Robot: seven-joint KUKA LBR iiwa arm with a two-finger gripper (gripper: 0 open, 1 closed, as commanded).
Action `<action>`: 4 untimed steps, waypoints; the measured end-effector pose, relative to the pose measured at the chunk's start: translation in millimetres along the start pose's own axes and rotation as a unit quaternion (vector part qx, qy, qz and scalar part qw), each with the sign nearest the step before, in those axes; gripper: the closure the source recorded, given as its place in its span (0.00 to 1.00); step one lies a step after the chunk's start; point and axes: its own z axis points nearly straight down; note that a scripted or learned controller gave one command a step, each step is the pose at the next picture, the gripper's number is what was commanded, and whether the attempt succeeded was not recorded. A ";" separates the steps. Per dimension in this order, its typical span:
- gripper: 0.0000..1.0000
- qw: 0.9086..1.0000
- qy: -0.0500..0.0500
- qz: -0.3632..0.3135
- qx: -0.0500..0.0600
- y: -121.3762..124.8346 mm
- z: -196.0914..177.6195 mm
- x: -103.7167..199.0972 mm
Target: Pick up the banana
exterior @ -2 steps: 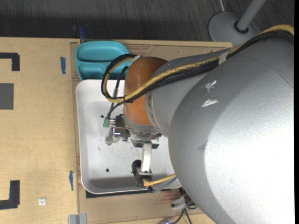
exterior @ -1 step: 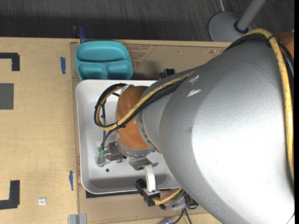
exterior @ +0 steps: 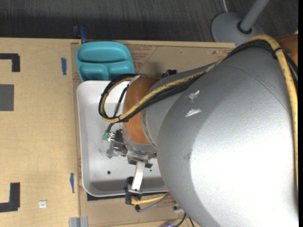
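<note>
While the big grey arm (exterior: 227,136) reaches in from the right, it covers most of the white bin (exterior: 87,126) in the camera view. Its orange band (exterior: 135,112) hangs over the middle of the bin, and the wrist parts point down at the bin floor. I cannot tell where the banana is; it may lie under the arm, so I cannot say which way it lies from the jaws. How the jaws stand is hidden too. A teal tray (exterior: 105,60) sits on the desk (exterior: 33,126), touching the bin's far edge. Two small dark specks lie on the bare bin floor.
</note>
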 end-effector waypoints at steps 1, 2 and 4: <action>0.00 0.991 0.000 -0.133 -0.001 14.2 -100.5 -50.5; 0.00 0.971 0.001 -0.241 -0.001 6.4 34.5 -21.3; 1.00 0.997 0.001 -0.071 -0.004 2.3 33.3 0.4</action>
